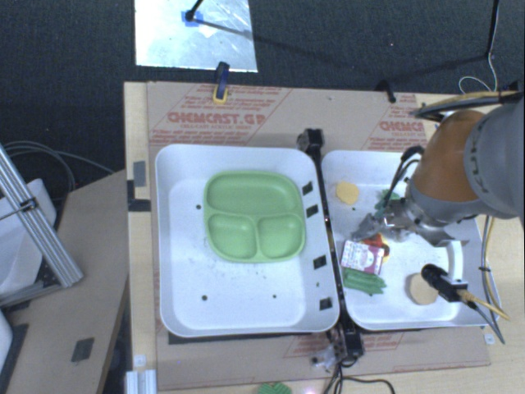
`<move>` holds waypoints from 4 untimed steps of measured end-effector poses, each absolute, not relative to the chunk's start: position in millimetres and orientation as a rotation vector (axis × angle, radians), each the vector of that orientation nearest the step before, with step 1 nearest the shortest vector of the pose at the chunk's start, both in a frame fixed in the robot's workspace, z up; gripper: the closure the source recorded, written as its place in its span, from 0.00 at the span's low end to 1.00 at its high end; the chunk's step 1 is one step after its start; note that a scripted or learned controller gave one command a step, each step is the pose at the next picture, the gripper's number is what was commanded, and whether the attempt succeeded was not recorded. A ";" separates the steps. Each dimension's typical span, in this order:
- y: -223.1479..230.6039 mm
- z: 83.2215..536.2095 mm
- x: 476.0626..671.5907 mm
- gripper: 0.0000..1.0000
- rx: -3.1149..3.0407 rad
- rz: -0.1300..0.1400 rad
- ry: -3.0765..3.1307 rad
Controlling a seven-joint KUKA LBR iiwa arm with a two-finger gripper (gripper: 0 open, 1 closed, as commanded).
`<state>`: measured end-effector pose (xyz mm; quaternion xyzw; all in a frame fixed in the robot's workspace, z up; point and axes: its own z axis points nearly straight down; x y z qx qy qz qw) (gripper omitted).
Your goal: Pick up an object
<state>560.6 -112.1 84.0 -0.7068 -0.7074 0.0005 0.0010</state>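
Note:
The right bin [361, 314] holds a small white-and-pink packet [361, 257], a green bean-like piece [364, 282] just below it, a pale yellow round piece [348, 193] near the back left, and a tan round piece [421, 292] toward the front right. My gripper [382, 225] hangs low over the middle of this bin, just above and right of the packet, with a bit of red and green showing by its tip. The grey arm with its orange band [447, 167] covers the bin's right part.
The left bin [176, 302] holds a green divided plate [253, 216] in its middle. A black divider with clips [321, 220] runs between the bins. Cardboard [221, 113] lies under both bins, and a shiny sheet [195, 23] lies beyond it.

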 end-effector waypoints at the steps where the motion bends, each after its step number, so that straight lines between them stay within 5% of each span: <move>1: -130.2 85.1 583.4 0.00 -2.224 -0.003 -2.225; 2: -165.2 86.1 644.9 0.00 -2.222 -0.006 -2.233; 3: -148.7 84.1 586.7 0.00 -2.220 0.002 -2.219; 4: -172.1 84.9 668.4 0.00 -2.208 0.013 -2.213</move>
